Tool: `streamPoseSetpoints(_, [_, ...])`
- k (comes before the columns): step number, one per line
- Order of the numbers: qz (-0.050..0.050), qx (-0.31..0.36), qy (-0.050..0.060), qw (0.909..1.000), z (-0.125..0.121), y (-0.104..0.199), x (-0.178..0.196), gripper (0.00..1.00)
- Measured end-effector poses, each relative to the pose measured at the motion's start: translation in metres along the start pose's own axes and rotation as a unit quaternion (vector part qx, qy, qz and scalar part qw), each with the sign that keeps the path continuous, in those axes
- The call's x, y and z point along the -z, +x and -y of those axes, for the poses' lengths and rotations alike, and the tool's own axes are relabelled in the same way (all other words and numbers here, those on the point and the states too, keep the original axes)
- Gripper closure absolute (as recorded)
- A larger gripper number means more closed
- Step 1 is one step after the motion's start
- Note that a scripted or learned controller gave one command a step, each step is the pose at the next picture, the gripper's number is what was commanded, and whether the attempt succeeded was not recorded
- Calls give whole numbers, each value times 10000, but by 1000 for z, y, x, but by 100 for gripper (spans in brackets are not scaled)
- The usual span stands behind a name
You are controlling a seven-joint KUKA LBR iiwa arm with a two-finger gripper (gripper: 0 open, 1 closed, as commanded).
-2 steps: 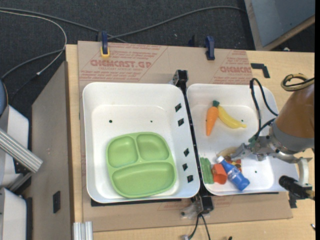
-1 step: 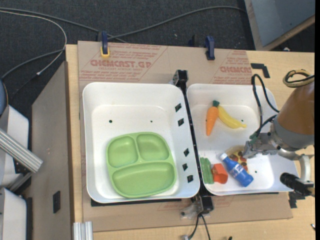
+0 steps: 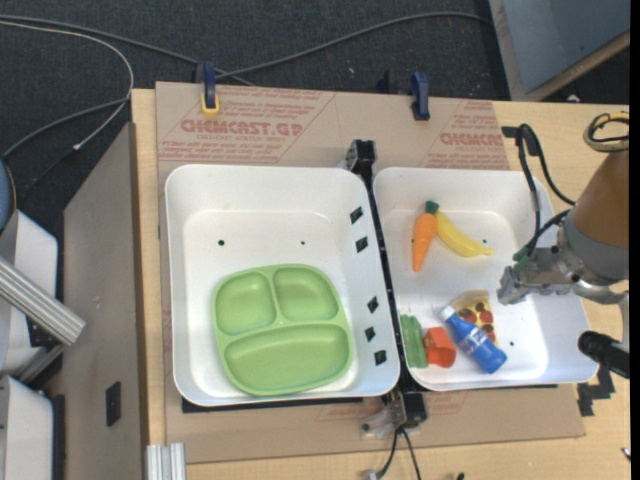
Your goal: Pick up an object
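In the right bin (image 3: 455, 180), a toy carrot (image 3: 423, 236) touches a yellow banana (image 3: 462, 238); a blue bottle (image 3: 475, 342), an orange block (image 3: 440, 347) and a green piece (image 3: 412, 338) lie nearer. The gripper (image 3: 512, 286) hangs over this bin's right side; how its jaws stand cannot be told. The left bin (image 3: 190, 198) holds a green divided plate (image 3: 283, 327).

A single fixed camera looks down at a slant on the bench (image 3: 300, 108), taking in both white bins (image 3: 190, 268) whole.
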State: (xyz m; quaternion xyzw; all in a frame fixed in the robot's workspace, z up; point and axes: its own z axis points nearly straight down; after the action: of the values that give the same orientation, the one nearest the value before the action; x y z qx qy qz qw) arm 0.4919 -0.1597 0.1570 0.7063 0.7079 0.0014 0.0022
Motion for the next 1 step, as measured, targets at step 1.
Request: streamPoseSetpoints(1, [2,-7,-1,10000,7,-6,54,100])
